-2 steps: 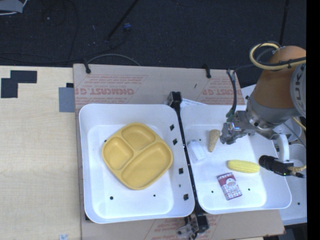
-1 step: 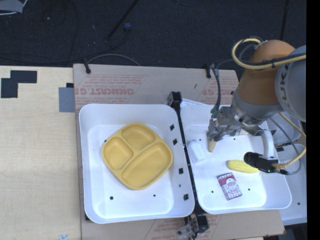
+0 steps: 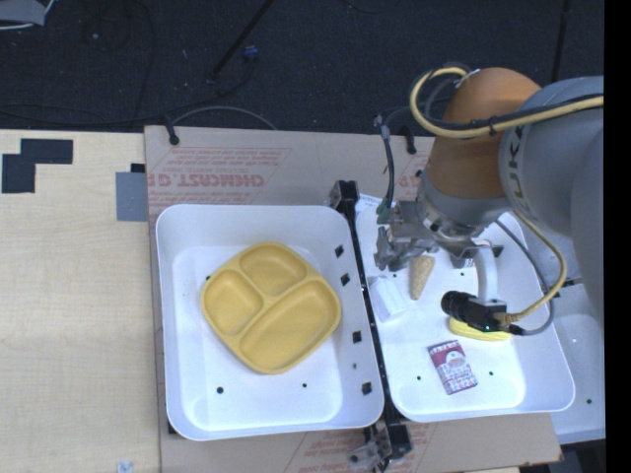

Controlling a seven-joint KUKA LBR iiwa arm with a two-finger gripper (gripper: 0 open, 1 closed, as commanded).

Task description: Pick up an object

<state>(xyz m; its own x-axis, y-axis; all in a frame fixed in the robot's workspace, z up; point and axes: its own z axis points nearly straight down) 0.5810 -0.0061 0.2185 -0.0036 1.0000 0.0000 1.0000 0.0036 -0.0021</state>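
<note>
Beige cone (image 3: 421, 275), tapered like a wafer cone, lies in your right bin (image 3: 527, 358). It sits in the bin's upper left part, with the narrow end pointing down the view. Gripper (image 3: 394, 251) hangs just to the cone's left, over the same bin and near its inner wall. The cone's wide end sits close against the gripper body; you cannot tell whether the two touch. You also cannot tell from this slant whether the gripper is parted or closed.

Same bin, other contents:
- A white paper slip (image 3: 386, 301) lies flat on the bin bottom just below the gripper, beside the cone.
- A small dark-red printed packet (image 3: 453, 367) lies lower down, near the middle of the bin and well apart from the cone.

Left bin (image 3: 192, 387) holds a yellow divided plate (image 3: 271, 306) with three compartments. It lies flat, turned at an angle, roughly centred.

Arm (image 3: 557, 166) reaches in from the right, grey, with its orange band (image 3: 483, 141) above the gripper.

Both bins rest on a brown cardboard sheet (image 3: 227, 170) with red print. To the left you have the pale wooden bench (image 3: 69, 313), carrying black patches (image 3: 35, 161) and a grey square (image 3: 129, 193). Dark floor (image 3: 148, 47) shows beyond the bench's far edge, with loose cables (image 3: 242, 52) across it.
</note>
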